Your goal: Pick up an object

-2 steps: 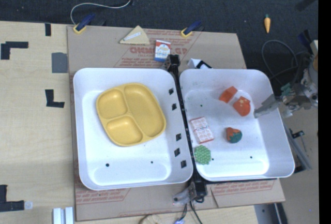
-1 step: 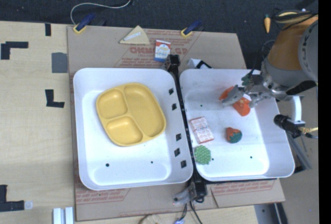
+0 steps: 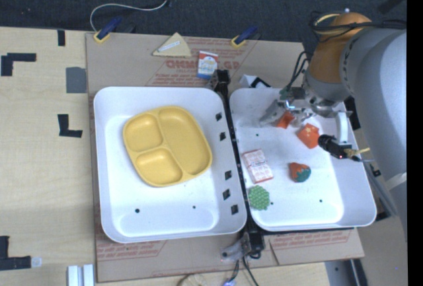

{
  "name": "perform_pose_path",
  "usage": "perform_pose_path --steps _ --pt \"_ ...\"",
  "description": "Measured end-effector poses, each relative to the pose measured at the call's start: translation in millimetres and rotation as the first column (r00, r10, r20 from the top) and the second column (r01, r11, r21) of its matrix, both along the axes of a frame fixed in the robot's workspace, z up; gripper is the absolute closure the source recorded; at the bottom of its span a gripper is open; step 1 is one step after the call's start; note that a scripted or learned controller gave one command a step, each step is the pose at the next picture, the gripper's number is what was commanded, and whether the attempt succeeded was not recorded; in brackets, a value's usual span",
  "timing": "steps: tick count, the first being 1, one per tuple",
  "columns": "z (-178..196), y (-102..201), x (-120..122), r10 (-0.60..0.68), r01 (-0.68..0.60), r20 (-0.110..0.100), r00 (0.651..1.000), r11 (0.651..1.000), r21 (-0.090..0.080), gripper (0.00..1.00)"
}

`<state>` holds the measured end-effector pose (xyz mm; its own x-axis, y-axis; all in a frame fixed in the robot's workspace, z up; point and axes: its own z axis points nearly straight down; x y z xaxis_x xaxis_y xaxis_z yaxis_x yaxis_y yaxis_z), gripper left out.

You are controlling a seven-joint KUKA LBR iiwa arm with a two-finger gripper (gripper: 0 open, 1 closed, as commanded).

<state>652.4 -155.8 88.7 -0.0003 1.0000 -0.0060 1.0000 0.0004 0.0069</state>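
While the fingers (image 3: 283, 113) sit low in the right bin (image 3: 330, 209), an orange piece (image 3: 285, 121) lies just beside them; whether they grip it cannot be told.

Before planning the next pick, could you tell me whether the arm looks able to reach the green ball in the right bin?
Probably yes: the green ball lies uncovered near the right bin's front-left corner, apart from the other items.

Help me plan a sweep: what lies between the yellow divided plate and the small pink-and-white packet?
In the camera view, between the yellow divided plate and the pink-and-white packet lie bare left-bin floor and the dark seam where the bins' rims meet.
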Motion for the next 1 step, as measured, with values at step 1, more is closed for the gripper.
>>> perform_pose_path --steps 1 --pt "10.2 0.1 0.1 0.002 -0.002 -0.001 1.000 1.000 -0.001 1.00"
